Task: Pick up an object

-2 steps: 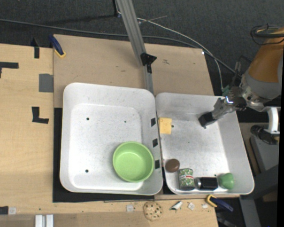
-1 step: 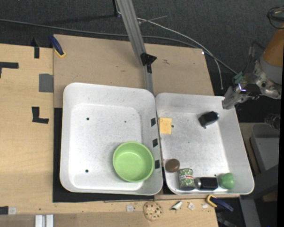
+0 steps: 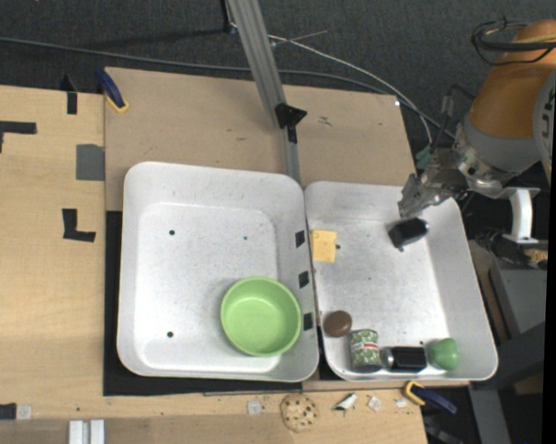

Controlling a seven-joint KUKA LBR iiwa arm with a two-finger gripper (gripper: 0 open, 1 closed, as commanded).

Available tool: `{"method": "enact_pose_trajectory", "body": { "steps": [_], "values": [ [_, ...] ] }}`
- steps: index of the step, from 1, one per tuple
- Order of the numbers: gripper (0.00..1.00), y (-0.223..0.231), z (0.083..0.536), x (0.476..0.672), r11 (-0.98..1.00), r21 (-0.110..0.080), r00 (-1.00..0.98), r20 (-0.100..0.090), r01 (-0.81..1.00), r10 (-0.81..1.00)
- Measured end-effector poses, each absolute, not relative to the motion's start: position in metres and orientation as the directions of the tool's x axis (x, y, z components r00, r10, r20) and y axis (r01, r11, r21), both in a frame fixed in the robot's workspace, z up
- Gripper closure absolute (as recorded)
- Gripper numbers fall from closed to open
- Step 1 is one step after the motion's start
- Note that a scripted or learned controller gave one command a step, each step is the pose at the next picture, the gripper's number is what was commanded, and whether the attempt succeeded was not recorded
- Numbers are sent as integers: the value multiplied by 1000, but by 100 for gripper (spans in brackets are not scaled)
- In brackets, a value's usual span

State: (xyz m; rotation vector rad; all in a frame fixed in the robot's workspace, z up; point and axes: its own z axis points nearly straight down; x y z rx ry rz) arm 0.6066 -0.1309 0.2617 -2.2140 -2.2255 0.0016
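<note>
Over the right bin (image 3: 469,271), the hand (image 3: 417,202) hangs above a black object (image 3: 408,233).

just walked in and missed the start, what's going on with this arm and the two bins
A grey and orange robot arm reaches in from the right, with its gripper over the far corner of the right bin. A small black object lies just below the gripper; whether it is gripped is unclear. Along the right bin's near edge sit a brown disc, a small can, a black item and a green piece; a yellow block lies by its left wall. The left bin holds a green bowl.
</note>
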Motion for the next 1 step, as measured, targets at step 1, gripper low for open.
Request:
{"method": "enact_pose_trajectory", "body": {
  "steps": [1],
  "values": [
    [100,-80,263,601,6,-5,-6,3,1000,1000]
  ]
}}
